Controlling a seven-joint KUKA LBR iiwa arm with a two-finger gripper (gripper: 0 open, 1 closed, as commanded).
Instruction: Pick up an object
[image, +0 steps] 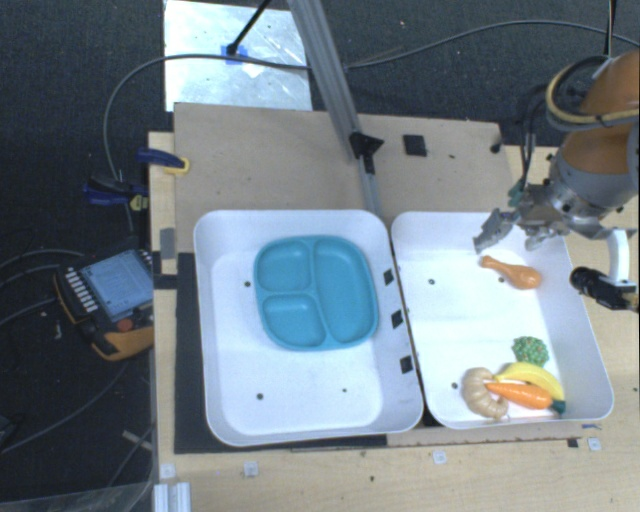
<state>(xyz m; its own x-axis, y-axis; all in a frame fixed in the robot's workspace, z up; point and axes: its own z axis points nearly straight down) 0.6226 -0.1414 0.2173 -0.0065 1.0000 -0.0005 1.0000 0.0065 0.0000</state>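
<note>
A tan bench (270, 160) bears two white bins. The left bin (230, 400) holds a blue divided plate (315, 292). In the right bin (455, 330), the gripper (512, 230) hangs spread and empty just above a toy drumstick (511, 271), whose long axis runs left-right, thick end right, seemingly lined up for a grab.

Arm: one, grey, with an orange band above the wrist, entering from the right of the camera view at its upper corner and bending down and leftward. Claw (512, 228): grey metal, hanging low at the arm's end, two fingers (490, 233) pointing down and left, set slightly apart with nothing visible between them. Wrist: compact grey housing directly above the claw, tilted toward the left.
</note>
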